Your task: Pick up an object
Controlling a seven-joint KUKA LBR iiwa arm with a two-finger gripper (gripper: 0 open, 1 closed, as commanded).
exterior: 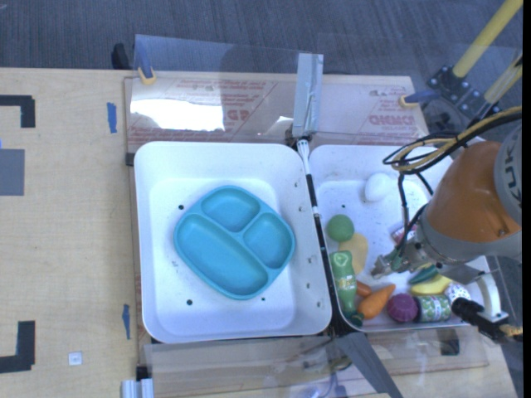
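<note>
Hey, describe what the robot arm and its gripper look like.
The arm is a thick rounded body with a wide orange band above the wrist and grey casing at its upper right. Black and yellow cables loop over it. The gripper is a small metallic grey assembly at its lower end.

arm [473, 201]: grey body | orange band above wrist | black cables looping over it | hand [397, 259]: metallic grey

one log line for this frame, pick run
arm: over right bin | gripper: low among toy food | held: nothing seen | left bin: blue plate
</note>
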